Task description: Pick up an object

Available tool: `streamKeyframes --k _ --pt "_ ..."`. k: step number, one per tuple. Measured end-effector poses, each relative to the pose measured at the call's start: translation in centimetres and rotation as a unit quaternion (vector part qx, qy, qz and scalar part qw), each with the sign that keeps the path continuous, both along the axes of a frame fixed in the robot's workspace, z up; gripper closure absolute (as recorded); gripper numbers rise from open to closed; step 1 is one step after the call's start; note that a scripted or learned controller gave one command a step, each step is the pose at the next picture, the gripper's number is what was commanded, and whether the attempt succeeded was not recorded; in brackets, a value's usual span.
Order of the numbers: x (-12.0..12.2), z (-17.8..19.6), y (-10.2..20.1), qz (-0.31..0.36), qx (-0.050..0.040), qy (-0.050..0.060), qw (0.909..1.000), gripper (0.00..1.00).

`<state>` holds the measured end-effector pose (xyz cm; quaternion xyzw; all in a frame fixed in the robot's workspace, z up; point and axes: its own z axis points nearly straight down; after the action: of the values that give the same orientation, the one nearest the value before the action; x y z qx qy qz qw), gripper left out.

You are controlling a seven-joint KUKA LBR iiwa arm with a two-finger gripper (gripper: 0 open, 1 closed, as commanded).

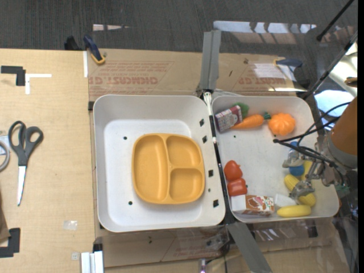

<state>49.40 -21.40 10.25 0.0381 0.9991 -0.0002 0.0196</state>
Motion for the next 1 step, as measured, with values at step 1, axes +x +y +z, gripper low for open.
streamKeyframes --k 1 --pt "0.00 0.99 0.00 0.002 -0.0004 0.003 1.0000 1.00"
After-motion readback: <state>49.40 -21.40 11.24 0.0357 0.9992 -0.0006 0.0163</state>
